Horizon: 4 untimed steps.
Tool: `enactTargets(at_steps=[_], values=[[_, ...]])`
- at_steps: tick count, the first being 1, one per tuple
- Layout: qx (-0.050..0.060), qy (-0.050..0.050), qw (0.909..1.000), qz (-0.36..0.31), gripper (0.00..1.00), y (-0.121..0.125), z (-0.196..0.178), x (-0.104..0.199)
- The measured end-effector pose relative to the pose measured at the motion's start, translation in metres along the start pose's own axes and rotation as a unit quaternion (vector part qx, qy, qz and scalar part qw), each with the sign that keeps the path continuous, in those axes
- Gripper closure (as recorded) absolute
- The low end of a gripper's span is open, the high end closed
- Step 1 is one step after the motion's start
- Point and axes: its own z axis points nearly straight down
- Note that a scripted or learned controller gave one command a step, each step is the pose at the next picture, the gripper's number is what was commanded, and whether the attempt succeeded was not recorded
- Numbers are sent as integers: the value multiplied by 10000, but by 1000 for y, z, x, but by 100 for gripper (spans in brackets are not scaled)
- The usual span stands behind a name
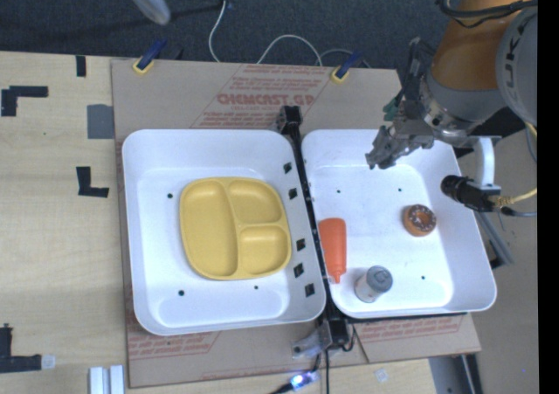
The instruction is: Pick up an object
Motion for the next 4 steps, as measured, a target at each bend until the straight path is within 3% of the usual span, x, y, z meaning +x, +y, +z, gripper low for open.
enactTargets(at_steps=[2, 3, 4], values=[[7, -7, 10000, 8, 100, -56, 10, 85], [3, -10, 10000, 10, 100, -68, 30, 132], [7, -11, 10000, 10, 100, -97, 41, 176]])
